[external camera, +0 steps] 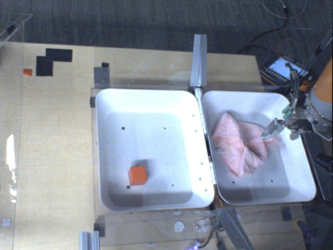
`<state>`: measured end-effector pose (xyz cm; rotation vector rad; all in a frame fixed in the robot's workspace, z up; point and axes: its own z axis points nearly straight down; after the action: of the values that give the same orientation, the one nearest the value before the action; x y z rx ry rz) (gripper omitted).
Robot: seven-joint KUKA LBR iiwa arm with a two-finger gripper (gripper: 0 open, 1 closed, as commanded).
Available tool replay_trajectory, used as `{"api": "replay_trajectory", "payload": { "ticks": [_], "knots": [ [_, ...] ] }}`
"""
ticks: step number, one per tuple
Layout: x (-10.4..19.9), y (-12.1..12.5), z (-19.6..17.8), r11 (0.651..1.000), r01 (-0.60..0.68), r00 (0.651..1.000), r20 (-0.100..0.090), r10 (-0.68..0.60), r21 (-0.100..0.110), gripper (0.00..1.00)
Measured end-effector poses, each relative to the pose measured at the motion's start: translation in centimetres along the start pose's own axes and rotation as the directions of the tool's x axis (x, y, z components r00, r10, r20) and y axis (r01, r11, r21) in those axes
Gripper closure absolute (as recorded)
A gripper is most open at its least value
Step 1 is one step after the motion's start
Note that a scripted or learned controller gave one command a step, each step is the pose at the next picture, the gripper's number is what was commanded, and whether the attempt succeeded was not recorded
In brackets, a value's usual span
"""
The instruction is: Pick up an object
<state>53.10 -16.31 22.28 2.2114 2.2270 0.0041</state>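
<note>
1. Here the crumpled pink cloth (238, 146) lies in the right white bin (260, 194), near its middle.
2. The jaws of the gripper (270, 133) sit at the cloth's right edge; whether apart or clamped, I cannot tell.
3. Seemingly the grasp step; next calls for a firm pinch, then lifting.
4. Left of the cloth, a small orange block (138, 175) sits in the left white bin (112, 139).

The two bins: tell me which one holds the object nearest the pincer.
The right bin. Its pink cloth lies right by the pincer; the left bin holds an orange cube far across.
</note>
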Motion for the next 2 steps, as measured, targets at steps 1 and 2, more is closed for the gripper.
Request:
{"api": "replay_trajectory", "payload": {
  "ticks": [1,2],
  "knots": [
    [3.9,0.8,0.3,0.967,0.255,0.967,0.001,-0.255,-0.002,0.00],
    [-0.4,-2.2,3.7,0.938,0.348,0.938,0.002,-0.348,-0.003,0.00]
  ]
}}
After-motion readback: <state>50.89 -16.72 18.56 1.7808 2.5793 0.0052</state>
